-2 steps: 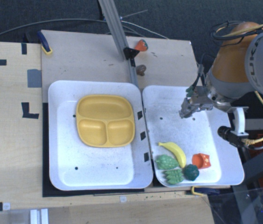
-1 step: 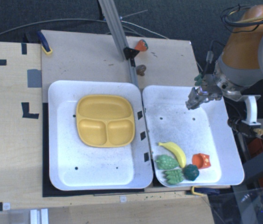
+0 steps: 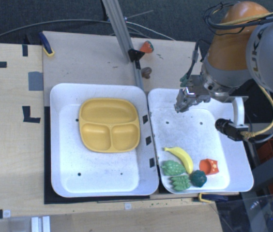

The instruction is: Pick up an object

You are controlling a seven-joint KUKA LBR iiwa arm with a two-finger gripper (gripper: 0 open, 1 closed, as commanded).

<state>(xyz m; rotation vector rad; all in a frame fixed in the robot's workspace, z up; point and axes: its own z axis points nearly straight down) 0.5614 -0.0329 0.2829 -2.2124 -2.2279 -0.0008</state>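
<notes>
Banana (image 3: pixel 181 157) lies at near end of right bin (image 3: pixel 223 129), touching green toys (image 3: pixel 175 174). My jaws (image 3: pixel 185 102) hover over far end, well apart; opening — cannot tell, nothing seen held. Pick not yet started.

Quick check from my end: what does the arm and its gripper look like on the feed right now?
The arm is grey with a broad orange band above the wrist and part of dark lettering on its grey shell. Black cables loop over the orange part, and a yellow cable curves down its side. The gripper is small, dark grey metal, with a black cylindrical fitting nearby.
</notes>
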